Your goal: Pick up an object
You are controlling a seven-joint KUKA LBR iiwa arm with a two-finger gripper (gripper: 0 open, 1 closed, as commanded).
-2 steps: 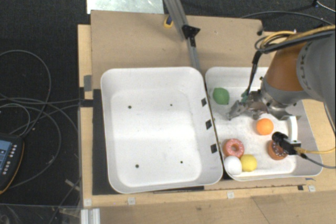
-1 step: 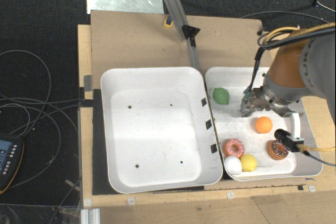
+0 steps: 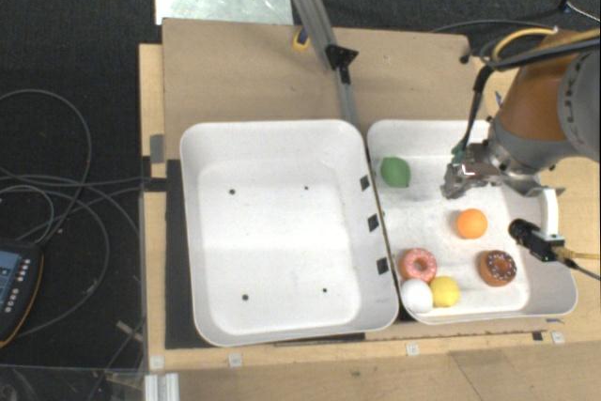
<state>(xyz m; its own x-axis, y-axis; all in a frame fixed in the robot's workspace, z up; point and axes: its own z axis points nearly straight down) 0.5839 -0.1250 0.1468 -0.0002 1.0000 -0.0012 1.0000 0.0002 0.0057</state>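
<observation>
The right bin [image 3: 423, 138] holds several small objects. A green ball [image 3: 395, 172] lies near its back left. An orange ball [image 3: 471, 223] sits in the middle. A pink frosted donut [image 3: 418, 264], a white ball [image 3: 416, 296] and a yellow ball [image 3: 445, 292] cluster at the front left. A chocolate donut [image 3: 498, 268] lies at the front right. My gripper [image 3: 456, 182] hangs over the back middle of this bin, between the green ball and the orange ball, just above and left of the orange one. Nothing shows between its fingers.
The left bin [image 3: 272, 230] stands beside the right one, sharing a raised divider [image 3: 374, 221]. A slanted grey pole [image 3: 310, 5] crosses the back of the bench. A black fitting [image 3: 533, 241] on the arm hangs over the right bin's right side.
</observation>
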